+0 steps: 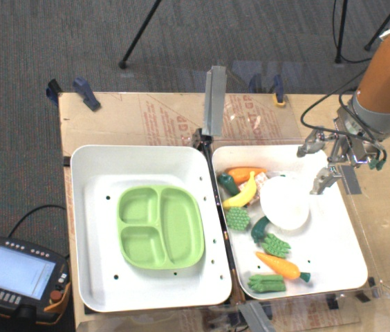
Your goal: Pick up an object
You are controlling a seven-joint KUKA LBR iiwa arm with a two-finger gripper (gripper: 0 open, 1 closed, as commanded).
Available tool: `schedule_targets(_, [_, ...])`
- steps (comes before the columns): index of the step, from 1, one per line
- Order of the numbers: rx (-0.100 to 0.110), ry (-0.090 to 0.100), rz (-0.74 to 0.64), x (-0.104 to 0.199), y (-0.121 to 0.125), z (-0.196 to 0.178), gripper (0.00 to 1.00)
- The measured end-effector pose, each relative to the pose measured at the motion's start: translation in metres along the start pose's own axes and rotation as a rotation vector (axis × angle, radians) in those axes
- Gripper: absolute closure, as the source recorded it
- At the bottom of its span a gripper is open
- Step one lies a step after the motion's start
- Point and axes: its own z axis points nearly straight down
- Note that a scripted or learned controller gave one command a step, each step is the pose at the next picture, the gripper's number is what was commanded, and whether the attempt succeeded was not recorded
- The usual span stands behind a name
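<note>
Gripper (323, 164) above right bin (350, 234); orange carrot (279, 265), green-tipped, lies inside.

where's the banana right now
The banana lies in the right bin, near its left wall, between the orange carrot above it and the green broccoli piece below.

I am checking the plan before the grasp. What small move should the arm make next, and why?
Probably lower the end effector toward the white plate just below it. It hangs above the right bin with nothing between its fingers, and the toys lie further left.
</note>
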Motion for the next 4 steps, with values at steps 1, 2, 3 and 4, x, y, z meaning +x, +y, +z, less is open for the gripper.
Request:
schedule_targets(1, [0.001,-0.009,-0.009,0.036,0.037,0.121,0.00])
schedule_targets(2, [0.000,-0.007,0.072,0.074,0.077,0.141,0.00])
schedule_targets(3, [0.001,-0.001,0.136,-0.013,0.072,0.140,0.00])
schedule_targets(4, [0.000,0.003,0.192,0.056,0.097,0.144,0.00])
